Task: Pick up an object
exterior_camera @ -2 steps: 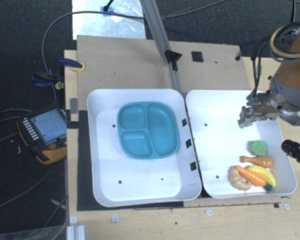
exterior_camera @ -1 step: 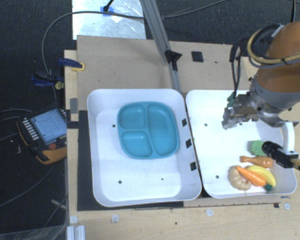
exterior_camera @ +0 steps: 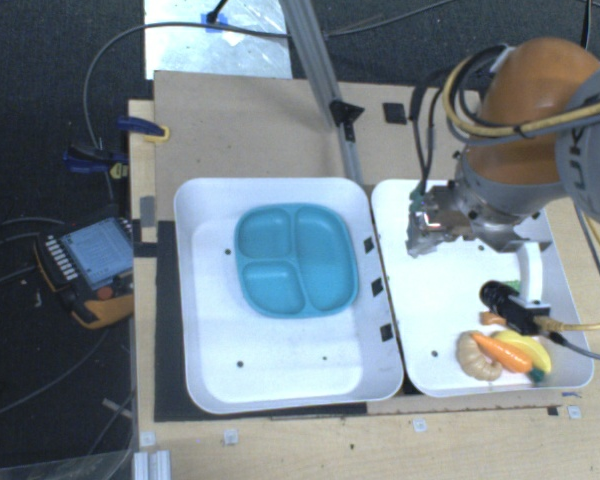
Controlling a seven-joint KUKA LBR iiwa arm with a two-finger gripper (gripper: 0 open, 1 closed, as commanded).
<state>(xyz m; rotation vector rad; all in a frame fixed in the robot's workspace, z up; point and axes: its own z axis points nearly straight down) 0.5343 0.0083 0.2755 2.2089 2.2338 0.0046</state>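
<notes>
You are looking down on a tan tabletop that carries two shallow white bins side by side. The arm reaches in from the right, its orange band bulking over the far right corner of the right bin. The left bin holds a blue divided plate, lying flat in its upper half, with three compartments facing up. The gripper hangs over the upper left part of the right bin, close to the wall between the bins; from this angle you cannot tell whether it is wide or narrow, and nothing shows in its grasp. The things you could pick sit well apart from it, bunched in the right bin's near right corner: a tan toy pastry, an orange toy carrot lying across it, and a yellow toy banana touching the carrot's right side.
</notes>
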